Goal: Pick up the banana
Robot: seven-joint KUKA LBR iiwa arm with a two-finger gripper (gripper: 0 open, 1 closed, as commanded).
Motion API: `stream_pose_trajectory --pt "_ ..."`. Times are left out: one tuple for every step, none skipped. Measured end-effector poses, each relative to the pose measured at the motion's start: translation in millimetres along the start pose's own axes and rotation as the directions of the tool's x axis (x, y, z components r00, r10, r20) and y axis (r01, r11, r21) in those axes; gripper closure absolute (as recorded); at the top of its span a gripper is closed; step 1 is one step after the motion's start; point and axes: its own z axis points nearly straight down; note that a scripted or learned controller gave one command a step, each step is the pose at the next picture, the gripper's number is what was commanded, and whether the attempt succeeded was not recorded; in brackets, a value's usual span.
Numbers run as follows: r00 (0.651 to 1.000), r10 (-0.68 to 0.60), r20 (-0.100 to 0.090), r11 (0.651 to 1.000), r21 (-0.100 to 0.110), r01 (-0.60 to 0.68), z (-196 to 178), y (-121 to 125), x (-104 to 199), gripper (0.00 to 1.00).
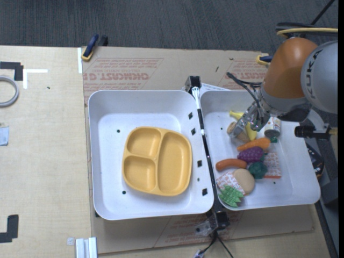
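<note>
You see the two-finger metal gripper (251, 123) lowered into the right white bin (301, 190) with its fingers straddling the yellow plastic banana (241, 123) near the bin's far wall, above the orange carrot (254, 144) and purple grape bunch (250, 155), closure unclear.

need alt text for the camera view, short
A grey arm reaches from the right into the right bin, its gripper down at a yellow banana among a heap of toy food. The left bin holds a yellow divided plate. Both bins sit on cardboard on the bench.
</note>
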Motion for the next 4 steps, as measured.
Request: stream_pose_trajectory --pt "0.999 -0.039 0.0 0.999 0.0 0.039 -99.9 61.1 56.1 1.0" --pt "0.999 -0.038 0.0 0.999 0.0 0.038 -99.9 61.0 56.0 0.0" --pt "0.977 -0.211 -0.001 0.977 0.0 0.211 -0.7 7.7 35.5 0.0" --pt "0.946 -0.325 0.001 0.946 0.0 0.325 -99.8 55.7 25.8 0.0"
